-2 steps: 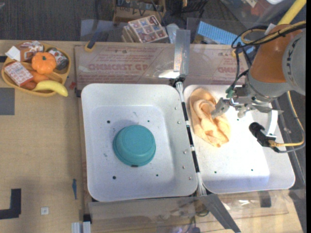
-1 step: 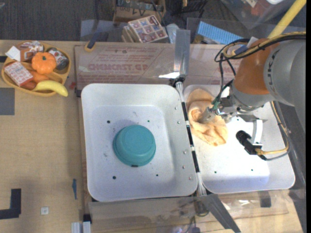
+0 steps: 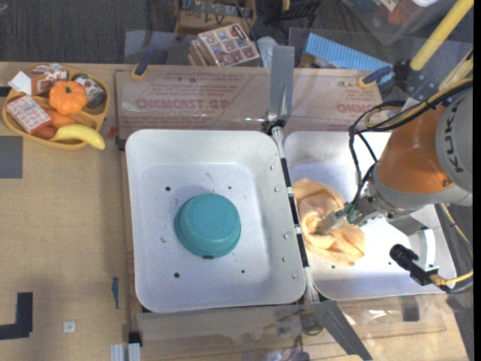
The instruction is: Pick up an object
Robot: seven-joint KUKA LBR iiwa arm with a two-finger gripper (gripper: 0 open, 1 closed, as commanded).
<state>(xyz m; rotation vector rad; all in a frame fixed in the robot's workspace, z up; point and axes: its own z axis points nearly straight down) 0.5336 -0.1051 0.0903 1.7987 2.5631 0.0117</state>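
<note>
A teal upturned bowl (image 3: 209, 225) sits in the middle of the left bin (image 3: 150, 164). A crumpled tan and yellow cloth-like thing (image 3: 331, 228) lies at the left side of the right bin (image 3: 331, 153). My gripper (image 3: 329, 222) reaches in from the right and is down on this tan thing, its tips pressed into the folds. The grey and orange arm (image 3: 417, 168) hangs over the right bin's right half and hides that part of it.
A dish of toy fruit with an orange pumpkin (image 3: 68, 96) and a banana (image 3: 79, 134) stands on the bench at far left. A cardboard panel (image 3: 195, 104) runs behind both bins. A metal divider (image 3: 289, 209) separates the bins.
</note>
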